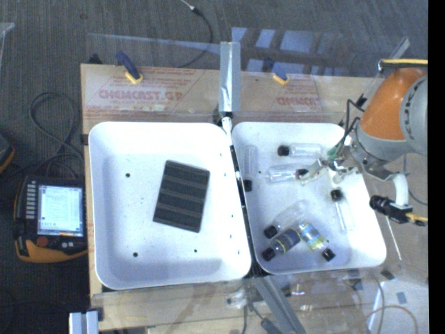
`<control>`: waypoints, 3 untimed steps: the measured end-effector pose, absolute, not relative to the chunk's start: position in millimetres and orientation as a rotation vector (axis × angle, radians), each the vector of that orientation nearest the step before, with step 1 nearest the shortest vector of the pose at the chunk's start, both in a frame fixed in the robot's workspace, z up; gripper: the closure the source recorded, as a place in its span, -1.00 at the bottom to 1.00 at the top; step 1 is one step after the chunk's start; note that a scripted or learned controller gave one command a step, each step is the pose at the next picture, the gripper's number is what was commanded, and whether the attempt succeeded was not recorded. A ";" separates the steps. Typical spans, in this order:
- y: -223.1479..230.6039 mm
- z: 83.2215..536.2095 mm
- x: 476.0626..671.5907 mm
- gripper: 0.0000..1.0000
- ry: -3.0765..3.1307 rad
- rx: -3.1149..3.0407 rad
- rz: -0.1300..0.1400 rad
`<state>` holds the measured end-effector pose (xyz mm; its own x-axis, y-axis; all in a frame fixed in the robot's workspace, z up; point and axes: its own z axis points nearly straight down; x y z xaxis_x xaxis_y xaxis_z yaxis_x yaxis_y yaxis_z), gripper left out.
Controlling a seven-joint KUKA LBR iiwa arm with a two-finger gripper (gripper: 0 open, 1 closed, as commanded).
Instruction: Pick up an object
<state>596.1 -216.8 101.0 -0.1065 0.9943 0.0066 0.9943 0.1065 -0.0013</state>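
Note:
The right bin (361, 256) holds several small clear vials with black caps. One vial (300, 149) lies near the bin's back wall, and another (281, 176) lies just in front of it. A slim vial (339, 209) rests toward the right wall. A cluster of vials (290, 229) sits at the front, among them one with a yellow and blue label (313, 237). My gripper (322, 167) is low in the back right part of this bin, its tip right beside the two back vials. No vial is visibly held.
In the left bin (111, 256) a black ribbed rectangular slab (181, 195) lies near the middle. Blue clamps (127, 65) hold the board behind the bins. A teach pendant (52, 218) sits off the bench at the left.

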 end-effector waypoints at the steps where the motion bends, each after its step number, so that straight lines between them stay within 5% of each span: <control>1: -216.0 92.0 613.2 -1.00 -2.368 -2.068 -0.015; 2: -209.7 89.9 669.0 -1.00 -2.378 -2.026 0.010; 3: -222.8 221.1 664.9 -1.00 -2.466 -1.943 0.005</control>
